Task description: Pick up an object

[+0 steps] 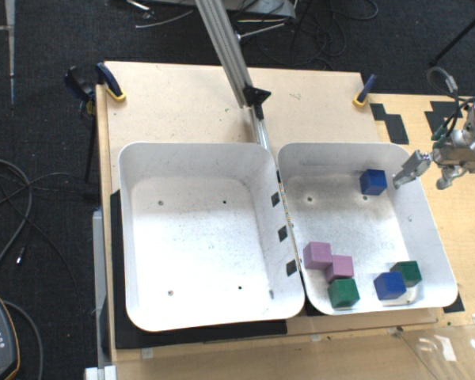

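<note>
Sitting alone in the far part of the right bin point(427, 212), the blue cube point(373, 182) rests flat on the speckled white floor, its edges turned slightly against the bin walls; being a cube, it shows no long axis. Nearer the front of the same bin lie five more blocks: two pink blocks point(328, 260) touching corner to side, a green cube point(343, 293) just in front of them, and toward the right corner a second blue block point(389, 286) pressed against a darker green block point(408, 272). The left bin point(142, 172) is a shallow white tray with rounded corners, touching its neighbour along the middle. The gripper point(432, 172) hangs over the right bin's far right rim, its two fingers spread apart with nothing between them.
</note>
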